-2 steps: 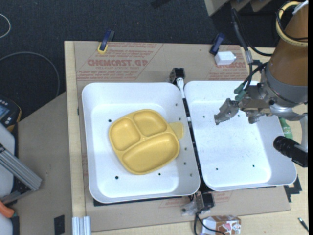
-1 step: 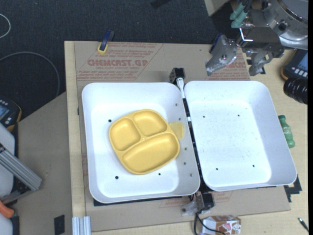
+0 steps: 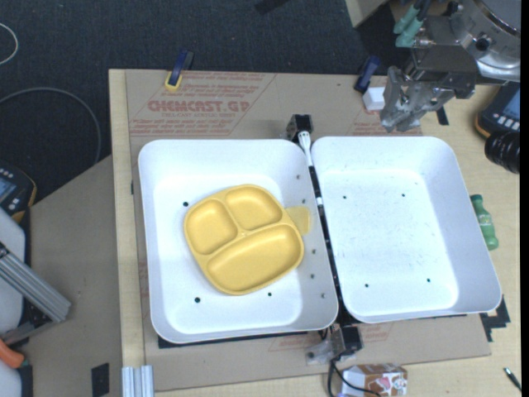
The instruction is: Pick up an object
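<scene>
In the left bin (image 3: 157, 222), yellow divided plate (image 3: 242, 238), lying flat

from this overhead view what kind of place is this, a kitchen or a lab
Most likely a robotics lab bench, not a kitchen: two white bins sit clamped on a cardboard-covered board, a gripper hangs above them, and loose cables trail across the floor.
</scene>
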`<state>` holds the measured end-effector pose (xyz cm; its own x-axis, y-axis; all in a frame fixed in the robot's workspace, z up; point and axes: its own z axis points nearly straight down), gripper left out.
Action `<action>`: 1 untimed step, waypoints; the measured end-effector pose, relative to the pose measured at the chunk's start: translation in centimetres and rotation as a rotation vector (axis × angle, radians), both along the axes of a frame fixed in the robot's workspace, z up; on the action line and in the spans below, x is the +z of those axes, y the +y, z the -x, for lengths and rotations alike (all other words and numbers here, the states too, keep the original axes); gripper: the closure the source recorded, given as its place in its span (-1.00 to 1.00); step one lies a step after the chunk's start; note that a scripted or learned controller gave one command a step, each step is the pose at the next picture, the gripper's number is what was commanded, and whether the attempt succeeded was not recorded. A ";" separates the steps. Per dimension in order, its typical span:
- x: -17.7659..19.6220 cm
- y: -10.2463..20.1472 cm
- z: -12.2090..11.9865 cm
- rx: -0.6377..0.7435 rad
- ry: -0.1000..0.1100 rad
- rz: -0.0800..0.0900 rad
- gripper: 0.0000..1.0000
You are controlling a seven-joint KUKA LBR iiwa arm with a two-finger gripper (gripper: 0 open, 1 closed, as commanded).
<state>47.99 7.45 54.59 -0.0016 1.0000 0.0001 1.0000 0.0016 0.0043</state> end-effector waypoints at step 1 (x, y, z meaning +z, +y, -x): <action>-11.3 0.3 0.2 -0.003 0.018 0.003 1.00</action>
